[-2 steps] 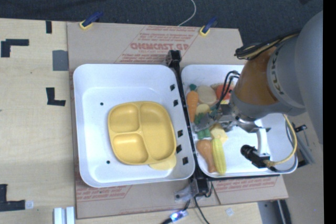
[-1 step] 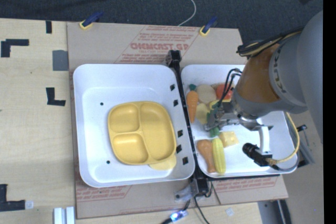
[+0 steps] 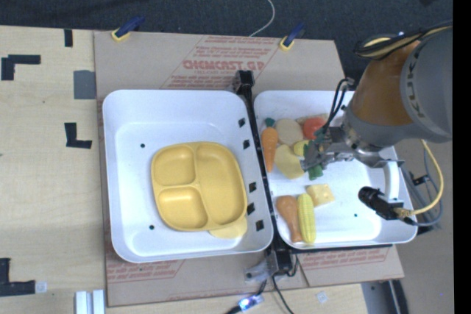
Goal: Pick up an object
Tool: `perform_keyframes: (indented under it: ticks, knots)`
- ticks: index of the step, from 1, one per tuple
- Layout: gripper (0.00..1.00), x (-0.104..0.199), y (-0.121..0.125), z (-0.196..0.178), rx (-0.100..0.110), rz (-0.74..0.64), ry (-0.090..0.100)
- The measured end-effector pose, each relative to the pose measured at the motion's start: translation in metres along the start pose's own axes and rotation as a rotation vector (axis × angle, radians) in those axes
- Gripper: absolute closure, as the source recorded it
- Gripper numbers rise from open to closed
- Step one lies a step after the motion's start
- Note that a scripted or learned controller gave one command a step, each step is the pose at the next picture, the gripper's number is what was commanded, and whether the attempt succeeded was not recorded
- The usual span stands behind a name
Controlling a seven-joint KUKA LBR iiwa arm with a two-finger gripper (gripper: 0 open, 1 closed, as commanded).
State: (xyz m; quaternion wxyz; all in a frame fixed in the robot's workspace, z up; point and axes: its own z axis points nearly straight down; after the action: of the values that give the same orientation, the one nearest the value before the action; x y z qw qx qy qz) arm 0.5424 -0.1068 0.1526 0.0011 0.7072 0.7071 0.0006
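1. The end effector (image 3: pixel 318 156) is seen low in the right bin (image 3: pixel 368 232), among the toy food at its far left.
2. Whether it is open or closed cannot be told; nothing is seen held.
3. A carrot (image 3: pixel 269 144), corn (image 3: pixel 306 218) and a pale piece (image 3: pixel 319 194) lie near it.
4. A yellow tray (image 3: pixel 197 184) is seen in the left bin (image 3: pixel 132 121).

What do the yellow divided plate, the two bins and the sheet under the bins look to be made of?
Yellow divided plate: probably moulded plastic, matte, with rounded compartment ridges and an even colour.
Left bin and right bin: likely thin formed plastic, smooth white with a slight sheen and rounded corners.
Sheet under the bins: cardboard, dull brown with red printed lettering.
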Motion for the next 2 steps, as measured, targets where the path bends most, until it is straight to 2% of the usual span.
perform_keyframes:
  ticks: [1,2]
  knots:
    - [1.00,0.010,0.005,-0.057,-0.002,-0.003,0.000]
    - [1.00,0.011,0.005,-0.072,0.002,-0.002,0.001]
